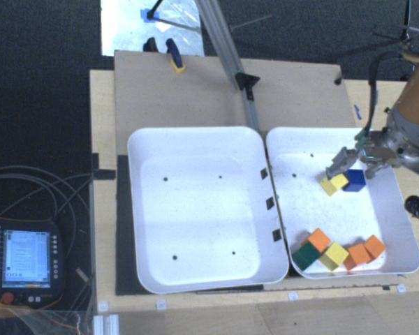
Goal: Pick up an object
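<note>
down at the near edge of the right bin (405, 218), about five o'clock in your view, you have a cluster of blocks touching one another: a green block (306, 256), an orange block (319, 240) just above it, a yellow block (332, 256) beside them, and two more orange blocks (366, 250) toward the bin's right corner. higher in the same bin, around three o'clock, a second yellow block (332, 183) lies touching a blue block (355, 179). the gripper (350, 162) sits right over that pair, coming in from the arm (412, 128) at the right. one of the fingers (339, 162) slants down to the yellow block's upper edge; you cannot tell how far the fingers are spread, or whether they have hold of either block. the left bin (199, 208) lies beside the right one on the tabletop (293, 96). a teach pendant (24, 260) with a lit screen rests at eight o'clock, off the tabletop.
</note>
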Motion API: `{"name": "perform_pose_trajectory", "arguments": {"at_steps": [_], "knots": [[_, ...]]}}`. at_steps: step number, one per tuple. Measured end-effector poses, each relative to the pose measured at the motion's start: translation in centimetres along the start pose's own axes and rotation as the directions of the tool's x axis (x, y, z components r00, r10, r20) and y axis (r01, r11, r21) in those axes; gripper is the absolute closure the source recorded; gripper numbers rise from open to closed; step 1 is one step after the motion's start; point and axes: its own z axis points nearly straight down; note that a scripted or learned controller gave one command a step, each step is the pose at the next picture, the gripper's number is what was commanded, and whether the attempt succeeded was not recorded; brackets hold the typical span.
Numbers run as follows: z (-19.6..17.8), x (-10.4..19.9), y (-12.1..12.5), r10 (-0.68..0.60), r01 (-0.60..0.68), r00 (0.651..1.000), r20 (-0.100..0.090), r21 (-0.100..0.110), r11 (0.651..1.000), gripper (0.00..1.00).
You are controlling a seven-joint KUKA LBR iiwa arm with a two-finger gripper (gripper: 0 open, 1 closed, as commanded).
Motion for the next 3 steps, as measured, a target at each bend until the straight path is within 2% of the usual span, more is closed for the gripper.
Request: {"name": "perform_pose_trajectory", "arguments": {"at_steps": [1,3], "knots": [[0.0,0.0,0.0,0.002,-0.002,1.000,0.000,-0.001,1.000,0.00],[9.2,-1.5,0.5,0.004,-0.004,1.000,0.000,0.005,1.000,0.00]]}}
